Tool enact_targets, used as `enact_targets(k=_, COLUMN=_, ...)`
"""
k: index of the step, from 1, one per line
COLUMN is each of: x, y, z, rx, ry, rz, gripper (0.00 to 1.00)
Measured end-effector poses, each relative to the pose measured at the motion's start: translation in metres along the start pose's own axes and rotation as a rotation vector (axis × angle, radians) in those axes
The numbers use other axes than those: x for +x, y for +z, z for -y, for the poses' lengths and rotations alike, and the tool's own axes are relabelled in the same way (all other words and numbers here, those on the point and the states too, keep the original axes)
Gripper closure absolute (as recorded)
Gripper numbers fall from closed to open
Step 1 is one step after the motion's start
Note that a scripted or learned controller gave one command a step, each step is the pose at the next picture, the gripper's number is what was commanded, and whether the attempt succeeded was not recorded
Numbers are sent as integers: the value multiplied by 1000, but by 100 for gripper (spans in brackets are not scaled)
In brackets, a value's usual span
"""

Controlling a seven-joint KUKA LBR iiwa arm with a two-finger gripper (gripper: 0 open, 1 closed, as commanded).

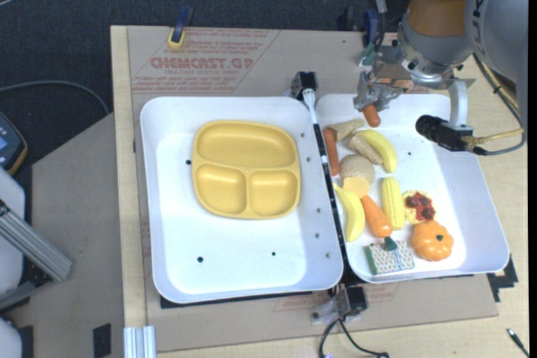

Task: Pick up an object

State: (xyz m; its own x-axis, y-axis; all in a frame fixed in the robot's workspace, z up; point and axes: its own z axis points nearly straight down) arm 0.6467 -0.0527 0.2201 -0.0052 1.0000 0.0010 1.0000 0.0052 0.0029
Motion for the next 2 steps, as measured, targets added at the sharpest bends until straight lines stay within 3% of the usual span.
enact_targets(k=1, x=-4, y=-13, z=-7, rx=-2, ry=3, rz=2, gripper=100)
enact_targets(k=2, x=5, y=1, z=-19, rx=0, ry=4, rz=2, gripper=100)
